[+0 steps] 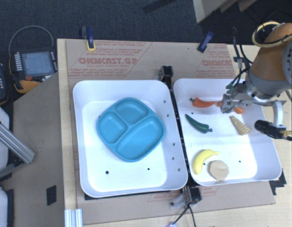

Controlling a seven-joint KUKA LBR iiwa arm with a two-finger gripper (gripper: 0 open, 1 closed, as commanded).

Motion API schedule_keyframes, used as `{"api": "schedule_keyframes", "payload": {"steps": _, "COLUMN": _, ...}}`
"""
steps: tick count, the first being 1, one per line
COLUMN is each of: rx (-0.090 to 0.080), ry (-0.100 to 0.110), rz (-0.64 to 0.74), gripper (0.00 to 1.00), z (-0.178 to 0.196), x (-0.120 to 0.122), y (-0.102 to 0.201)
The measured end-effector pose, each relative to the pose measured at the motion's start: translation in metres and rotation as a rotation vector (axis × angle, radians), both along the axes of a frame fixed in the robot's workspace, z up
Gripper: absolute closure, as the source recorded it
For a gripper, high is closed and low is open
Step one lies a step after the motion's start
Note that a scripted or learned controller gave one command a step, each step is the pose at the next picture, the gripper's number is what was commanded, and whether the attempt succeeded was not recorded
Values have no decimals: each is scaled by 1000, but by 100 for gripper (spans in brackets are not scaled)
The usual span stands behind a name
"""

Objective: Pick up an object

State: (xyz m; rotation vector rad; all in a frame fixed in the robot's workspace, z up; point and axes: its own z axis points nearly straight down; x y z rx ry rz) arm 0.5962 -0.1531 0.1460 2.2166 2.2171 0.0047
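The left bin (84, 126) holds a blue divided plate (131, 129) lying flat near its middle. The right bin (264, 160) holds a red-orange pepper (202, 103) at the back, a dark green pepper (198, 124) near the middle, a tan cone (239, 125), a yellow banana (202, 159) and, touching it, a round beige piece (218, 170). The gripper (228, 103) hangs low over the red-orange pepper's right end, covering it. Whether the fingers are apart or closed, or grip anything, cannot be made out. The arm is cut off at the right.
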Motion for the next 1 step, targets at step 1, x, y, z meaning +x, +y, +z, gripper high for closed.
{"api": "schedule_keyframes", "payload": {"steps": 1, "rx": 1, "ry": 1, "rz": 1, "gripper": 100, "z": 44, "x": 3, "y": 3}}
